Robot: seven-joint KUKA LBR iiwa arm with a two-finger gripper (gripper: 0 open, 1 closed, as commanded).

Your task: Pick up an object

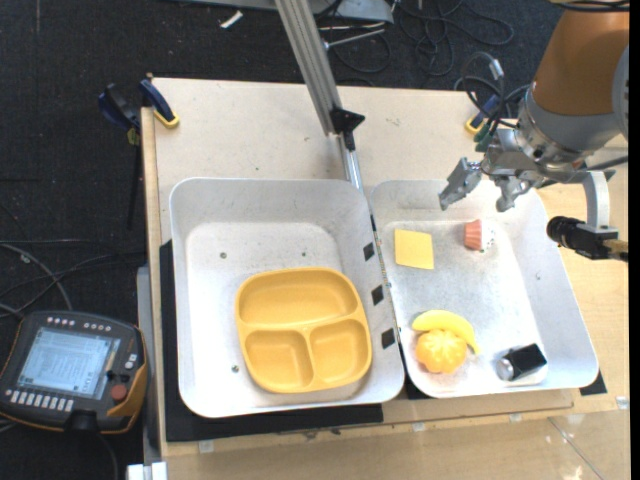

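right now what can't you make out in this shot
- End effector: open, but its fingertips look blurred in the camera view.
- Black object: too small to identify.
- Pink object: too small to identify.
- Arm: cut off by the right edge.

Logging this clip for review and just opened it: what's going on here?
A grey and orange arm reaches in from the right, its open pincer above the far end of the right bin, holding nothing. Below it lie a pink piece, a yellow square, a banana touching an orange, and a black cylinder. The left bin holds a yellow divided tray.
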